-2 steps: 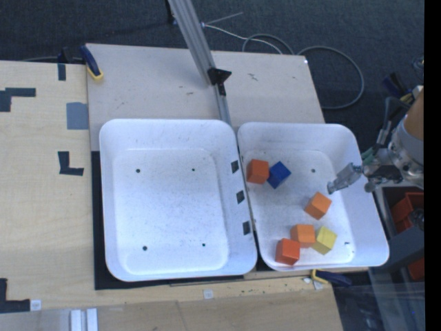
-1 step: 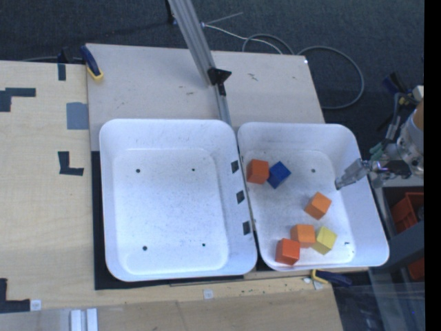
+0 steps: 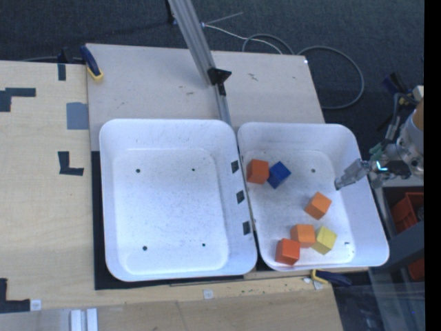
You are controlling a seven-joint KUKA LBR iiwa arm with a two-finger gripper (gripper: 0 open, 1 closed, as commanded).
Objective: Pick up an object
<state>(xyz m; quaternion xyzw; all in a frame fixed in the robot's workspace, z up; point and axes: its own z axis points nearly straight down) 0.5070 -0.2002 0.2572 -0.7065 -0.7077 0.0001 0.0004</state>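
Two shallow white bins sit side by side on the bench, and all the blocks lie in the right bin (image 3: 344,143), which looks like the supply for picking. The left bin (image 3: 165,133) seems kept as the place to drop things, though that is my reading only.

I count six blocks. Four are orange: one (image 3: 257,171) near the bin's far left, touching a blue block (image 3: 279,174); one (image 3: 318,205) alone near the middle; one (image 3: 302,234) lower down; and a redder one (image 3: 288,251) just in front of it. One yellow block (image 3: 326,239) sits against the lower pair. So four orange, one blue, one yellow.

The gripper (image 3: 348,174) pokes in over the right bin's right rim, at the end of the arm (image 3: 400,161) reaching from that side. It hangs apart from every block, nothing in it. From here the tip is a single grey blur, so I cannot tell whether its jaws are apart or together.

The lone orange block near the middle lies nearest the gripper and stands clear of its neighbours, which I judge makes it the easiest pick. The touching pairs would crowd the fingers.
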